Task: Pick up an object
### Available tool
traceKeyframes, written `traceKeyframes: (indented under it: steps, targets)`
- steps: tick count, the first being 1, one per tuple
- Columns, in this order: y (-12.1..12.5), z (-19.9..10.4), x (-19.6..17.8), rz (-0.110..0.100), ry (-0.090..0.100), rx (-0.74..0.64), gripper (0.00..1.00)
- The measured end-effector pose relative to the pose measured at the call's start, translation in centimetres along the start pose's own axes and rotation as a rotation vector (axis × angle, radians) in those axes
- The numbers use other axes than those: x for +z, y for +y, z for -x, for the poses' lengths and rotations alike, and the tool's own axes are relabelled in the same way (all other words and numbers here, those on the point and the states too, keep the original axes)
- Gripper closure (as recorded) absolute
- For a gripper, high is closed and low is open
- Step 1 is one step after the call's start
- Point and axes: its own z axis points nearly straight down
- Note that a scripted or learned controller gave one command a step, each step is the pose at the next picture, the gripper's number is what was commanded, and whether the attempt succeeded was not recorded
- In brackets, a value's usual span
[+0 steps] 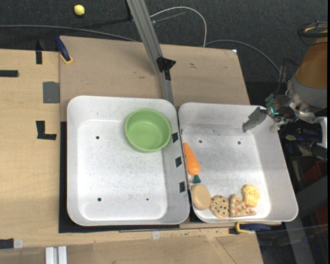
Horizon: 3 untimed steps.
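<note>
Toy food in the right bin, fingers up at its far right edge.

On the tabletop (115, 76), the left bin (80, 164) holds a green bowl (148, 130). In the right bin (275, 169), a carrot (191, 158) lies by the left wall; an egg (201, 197), cookie (219, 205), cracker (239, 207) and corn (251, 194) line the near edge. The gripper (254, 119) is well apart from them, its arm (311, 81) reaching in from the right; I cannot tell whether its fingers are released or clenched.
</note>
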Motion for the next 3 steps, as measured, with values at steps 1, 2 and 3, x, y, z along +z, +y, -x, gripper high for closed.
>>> traceKeyframes:
  steps: [1,2,3]
  targets:
    - [0.0,0.0,0.0,0.0,0.0,0.0,0.0]
    - [0.9,-0.3,5.0,-0.004,0.0,-0.001,0.0]
    - [0.5,-1.4,10.8,-0.006,0.002,0.0,0.0]
